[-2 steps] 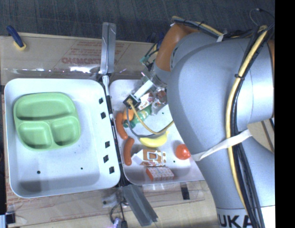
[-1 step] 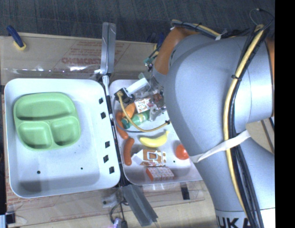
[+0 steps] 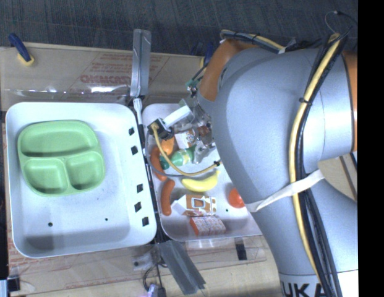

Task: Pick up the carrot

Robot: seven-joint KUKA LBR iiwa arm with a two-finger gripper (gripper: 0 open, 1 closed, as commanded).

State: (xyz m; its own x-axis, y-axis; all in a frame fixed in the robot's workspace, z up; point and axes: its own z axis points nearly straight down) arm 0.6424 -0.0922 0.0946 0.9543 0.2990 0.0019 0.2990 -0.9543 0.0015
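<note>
Two white bins are sitting side by side on the table (image 3: pixel 68 67), w/ the arm (image 3: pixel 284 141) filling most of the right half of the frame and leaning in over the right bin (image 3: pixel 179 231). The arm is probably bending down like that because the food is piled in that bin, so the reach has to come from above and from the right. The left bin (image 3: pixel 31 228), taking up the left-center of the frame, is holding just a green divided plate (image 3: pixel 60 156), well apart from the pile; judging by the task, it's not needed for this step.

The tool (image 3: pixel 187 142) is hanging at the upper part of the right bin, center of frame, nose down among cables and clutter. Can't tell how far apart it's set or whether it's got anything; too much overlapping there.

The carrot (image 3: pixel 159 163), my best guess, is the orange tapered piece lying along the left wall of the right bin, just below-left of the tool. It's looking smooth, orange-red, slim, curving slightly. Not sure, tho: a similar reddish-orange stick (image 3: pixel 167 197) is lying just below it, and could be a sausage or a second carrot.

Smaller bits: a banana (image 3: pixel 200 182) is lying center of the pile, a patterned box (image 3: pixel 207 225) near the bottom edge, and a small orange-red round thing (image 3: pixel 235 197) is peeking out by the arm.
</note>
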